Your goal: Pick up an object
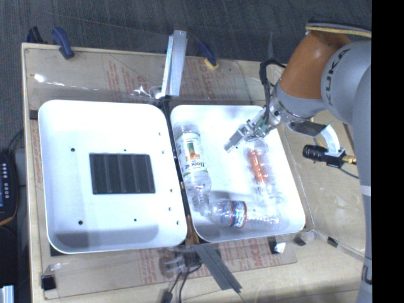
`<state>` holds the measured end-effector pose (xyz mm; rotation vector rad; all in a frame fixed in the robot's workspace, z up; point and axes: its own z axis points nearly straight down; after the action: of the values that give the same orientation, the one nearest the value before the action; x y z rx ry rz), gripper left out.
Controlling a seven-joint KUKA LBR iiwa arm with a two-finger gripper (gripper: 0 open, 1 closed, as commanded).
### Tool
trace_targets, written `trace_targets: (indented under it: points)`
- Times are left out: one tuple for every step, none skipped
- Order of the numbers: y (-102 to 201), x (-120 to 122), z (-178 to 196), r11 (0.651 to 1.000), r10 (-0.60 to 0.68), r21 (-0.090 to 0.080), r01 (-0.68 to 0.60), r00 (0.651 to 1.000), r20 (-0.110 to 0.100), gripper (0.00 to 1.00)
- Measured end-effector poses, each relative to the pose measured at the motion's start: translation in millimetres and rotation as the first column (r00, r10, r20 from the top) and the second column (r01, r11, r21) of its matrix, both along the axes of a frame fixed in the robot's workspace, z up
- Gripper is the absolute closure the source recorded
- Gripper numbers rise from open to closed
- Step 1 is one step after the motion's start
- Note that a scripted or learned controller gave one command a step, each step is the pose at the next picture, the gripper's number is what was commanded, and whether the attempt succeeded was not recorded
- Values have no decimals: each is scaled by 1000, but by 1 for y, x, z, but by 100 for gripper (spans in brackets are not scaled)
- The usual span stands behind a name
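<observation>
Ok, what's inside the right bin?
Three clear plastic bottles lie in the right bin: one green-labelled, one orange-labelled, one blue-labelled. The gripper hangs above them.

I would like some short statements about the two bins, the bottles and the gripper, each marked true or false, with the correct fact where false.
1. All three bottles lie in the right bin. True.
2. The left bin holds a dark rectangular panel. True.
3. The gripper is above the left bin. False: it is above the right bin.
4. The bottle with the white label stands upright. False: it lies on its side along the left wall.
5. The bottle with the orange label lies below the gripper in the view. True.
</observation>
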<state>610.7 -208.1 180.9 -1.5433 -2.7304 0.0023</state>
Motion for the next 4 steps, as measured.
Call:
trace_targets:
  points:
    - [-2, 12, -2, 1000, -18, -3, 18, 1000, 7, 0]
    - [11, 8, -9, 1000, 0, -1, 0, 1000, 3, 0]
    - [-2, -11, 4, 1000, -4, -1, 4, 1000, 2, 0]
    - [32, 20, -56, 998, 65, -13, -65, 998, 14, 0]
